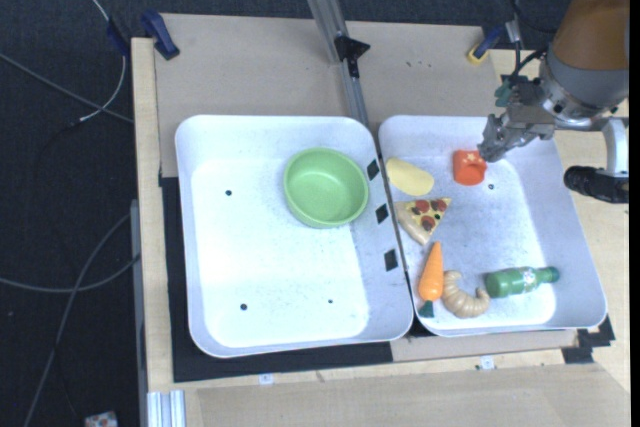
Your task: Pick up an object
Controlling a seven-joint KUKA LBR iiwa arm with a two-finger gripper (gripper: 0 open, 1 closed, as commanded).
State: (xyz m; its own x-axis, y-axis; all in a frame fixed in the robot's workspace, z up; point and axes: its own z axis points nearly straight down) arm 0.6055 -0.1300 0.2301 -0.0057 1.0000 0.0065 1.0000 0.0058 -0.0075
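Observation:
In the right bin (560,215) lie a small red block (469,166), a pale yellow oval piece (410,177), a pizza slice (425,215), an orange carrot (431,272), a tan curled pastry (466,298) and a green bottle (520,281) on its side. My gripper (494,149) hangs over the bin's far side, its tip just right of and above the red block. The fingers look drawn together into one dark point, with nothing between them. The red block rests on the bin floor beside the tip.
A green bowl (325,187) stands in the left bin (230,255), near its far right corner. A metal pole (330,10) slants down to the gap between the bins. Blue clamps (160,33) sit at the bench's far corners.

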